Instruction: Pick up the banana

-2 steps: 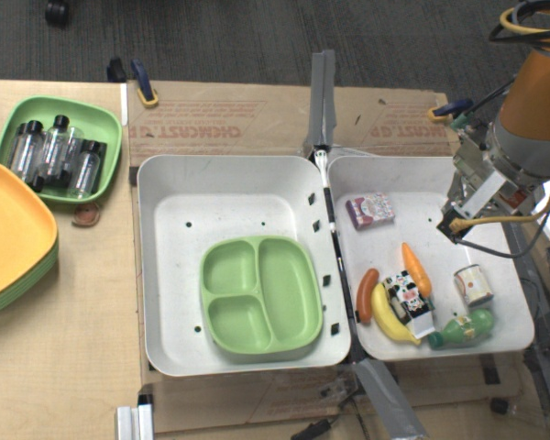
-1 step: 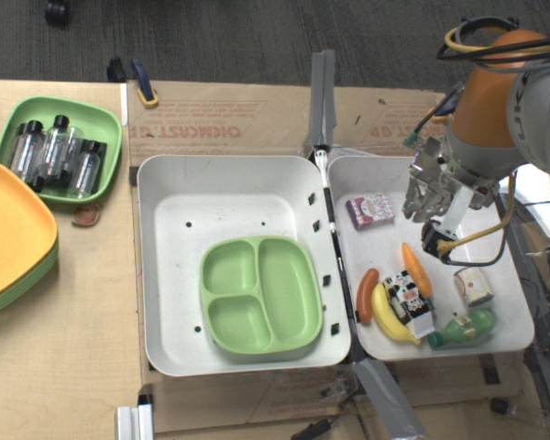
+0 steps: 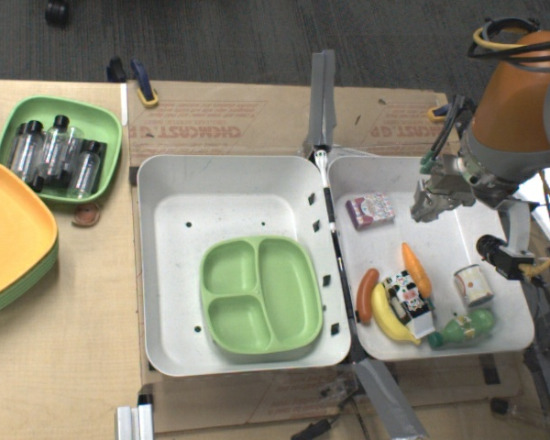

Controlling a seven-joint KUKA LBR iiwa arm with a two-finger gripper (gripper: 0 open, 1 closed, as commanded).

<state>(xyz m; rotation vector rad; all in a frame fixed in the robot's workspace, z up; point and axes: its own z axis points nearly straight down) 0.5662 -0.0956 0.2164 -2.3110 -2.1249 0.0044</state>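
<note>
Banana (image 3: 389,319) — wedged between sausage (image 3: 367,293) and milk carton (image 3: 409,302).

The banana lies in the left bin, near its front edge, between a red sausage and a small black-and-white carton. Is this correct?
Not quite: the camera view shows the banana in the right bin, not the left one. The rest holds: it lies near the front edge, between the red sausage and the small black-and-white carton.

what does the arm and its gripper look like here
The arm has a bulky rounded orange section over a grey wrist, with yellow and black cables looped on top. The gripper is small, grey metal, with thin wires, one green, running along it.
</note>
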